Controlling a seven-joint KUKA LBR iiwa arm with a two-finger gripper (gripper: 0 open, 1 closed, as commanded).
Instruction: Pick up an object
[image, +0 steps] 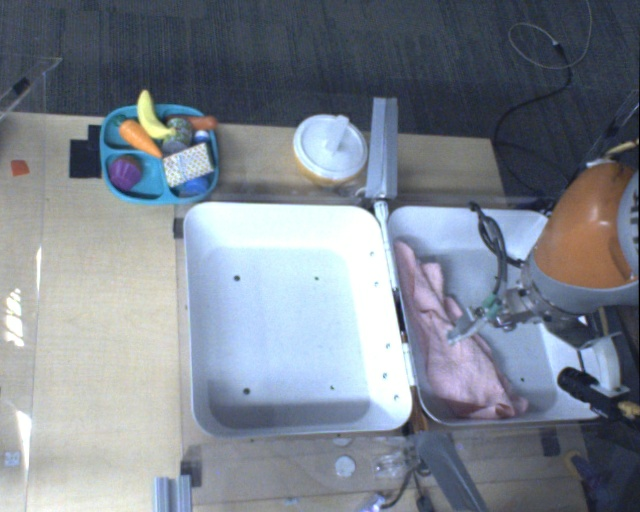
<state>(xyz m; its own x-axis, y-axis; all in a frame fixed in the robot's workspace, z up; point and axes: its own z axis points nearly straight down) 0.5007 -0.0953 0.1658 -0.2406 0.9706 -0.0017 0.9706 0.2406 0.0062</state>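
Risk comes first for us here: the hand sits low over the pink cloth in the right bin, and we judge a soft, flat-lying cloth could slip away if the fingers catch only a thin fold, or bunch and drag along the bin floor rather than lift. We also think the hand could scrape the bin floor if it presses down too far, since the cloth offers little height to close on. We cannot tell whether the hand is wide or narrow; its tip is too small and cluttered with cables to read, and we see no cloth clearly pinched in it.

The cloth lies along the left wall of the right bin, running from near its far edge to its near left corner. The left bin shows bare white floor. On the worktop, near the far left corner, a blue tray carries toy food, a banana and a carrot among it. A white lidded tub stands at the far edge, just beyond the left bin.
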